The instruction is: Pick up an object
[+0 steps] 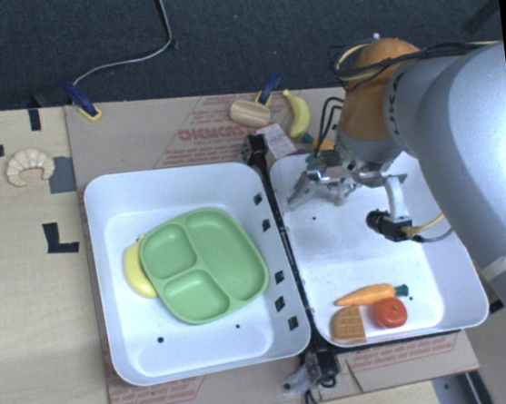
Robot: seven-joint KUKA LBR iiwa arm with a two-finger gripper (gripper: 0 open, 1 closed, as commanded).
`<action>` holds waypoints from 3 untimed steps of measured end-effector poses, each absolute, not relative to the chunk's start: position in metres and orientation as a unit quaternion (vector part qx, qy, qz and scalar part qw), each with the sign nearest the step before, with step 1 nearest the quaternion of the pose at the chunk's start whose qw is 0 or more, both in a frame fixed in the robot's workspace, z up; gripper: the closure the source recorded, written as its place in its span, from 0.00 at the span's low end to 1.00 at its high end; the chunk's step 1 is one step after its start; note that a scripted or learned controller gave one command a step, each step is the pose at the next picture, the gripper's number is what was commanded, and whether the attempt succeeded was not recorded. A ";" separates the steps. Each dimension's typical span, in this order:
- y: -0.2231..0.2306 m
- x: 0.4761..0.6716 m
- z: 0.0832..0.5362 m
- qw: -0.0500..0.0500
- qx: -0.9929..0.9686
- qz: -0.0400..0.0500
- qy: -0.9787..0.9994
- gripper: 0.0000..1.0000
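My gripper (318,196) hangs over the bare upper-left floor of the right bin (425,258), under the orange band of the wrist. Its two fingers are spread, so it is open, and nothing sits between them. At the right bin's front lie an orange carrot (365,296), a tan waffle piece (348,323) and a red tomato (390,313), well below the gripper. The left bin (129,349) holds a green divided plate (203,264). A yellow banana (136,271) pokes out from under the plate's left edge.
Behind the bins on the cardboard lie a bread roll (248,111), a second banana (297,113) and a small box (275,139). A croissant (29,165) rests on the bench at far left. The arm's grey body covers the right bin's right side.
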State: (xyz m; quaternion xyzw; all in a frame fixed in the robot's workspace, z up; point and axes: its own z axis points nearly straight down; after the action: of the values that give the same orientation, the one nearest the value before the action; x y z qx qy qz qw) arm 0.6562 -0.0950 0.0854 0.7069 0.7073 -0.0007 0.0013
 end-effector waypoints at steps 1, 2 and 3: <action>-0.095 0.669 0.085 0.000 0.706 0.000 0.708 0.00; -0.101 0.669 0.085 0.001 0.706 0.000 0.708 0.00; -0.098 0.650 0.086 0.001 0.707 0.000 0.707 0.00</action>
State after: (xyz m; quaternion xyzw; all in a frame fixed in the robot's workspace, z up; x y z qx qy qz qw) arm 0.6496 -0.0977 0.0856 0.7069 0.7073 -0.0005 0.0012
